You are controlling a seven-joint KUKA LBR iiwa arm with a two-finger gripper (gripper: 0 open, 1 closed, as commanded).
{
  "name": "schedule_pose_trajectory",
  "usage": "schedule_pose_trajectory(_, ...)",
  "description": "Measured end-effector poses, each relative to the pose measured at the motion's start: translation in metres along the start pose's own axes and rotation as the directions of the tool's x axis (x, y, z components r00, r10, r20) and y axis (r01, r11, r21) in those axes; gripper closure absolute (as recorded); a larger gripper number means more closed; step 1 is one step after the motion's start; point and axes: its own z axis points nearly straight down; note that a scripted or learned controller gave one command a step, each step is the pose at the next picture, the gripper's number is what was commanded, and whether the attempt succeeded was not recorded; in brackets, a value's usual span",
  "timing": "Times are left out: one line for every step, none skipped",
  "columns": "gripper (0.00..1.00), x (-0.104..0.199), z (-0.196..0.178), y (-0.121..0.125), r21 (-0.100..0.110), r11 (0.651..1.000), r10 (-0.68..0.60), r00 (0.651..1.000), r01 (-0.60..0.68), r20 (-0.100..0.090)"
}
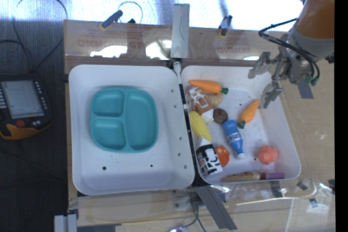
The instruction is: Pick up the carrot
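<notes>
My gripper (270,80) hung open and empty; I needed to drop straight over the carrot (250,112).

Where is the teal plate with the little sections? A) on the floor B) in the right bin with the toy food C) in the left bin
C: the teal divided plate lies in the left bin, apart from the toy food.

Bright overhead light, bluish streaked glare across the top, soft shadows, slightly blurry, perhaps overexposed bins (163,70)
</notes>
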Motion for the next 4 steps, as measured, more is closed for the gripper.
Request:
schedule_pose_trajectory(0.00, -0.017, 0.109, -0.037, -0.003, 1.000, -0.014, 1.000, 0.014, -0.013)
schedule_pose_trajectory(0.00, -0.012, 0.166, -0.053, 0.002, 1.000, -0.023, 1.000, 0.023, 0.009)
schedule_pose_trajectory(0.00, 0.003, 0.166, -0.051, 0.002, 1.000, 0.029, 0.999, -0.029, 0.013)
schedule_pose_trajectory(0.00, -0.002, 0.166, -0.053, 0.008, 0.996, -0.094, 0.996, 0.094, 0.010)
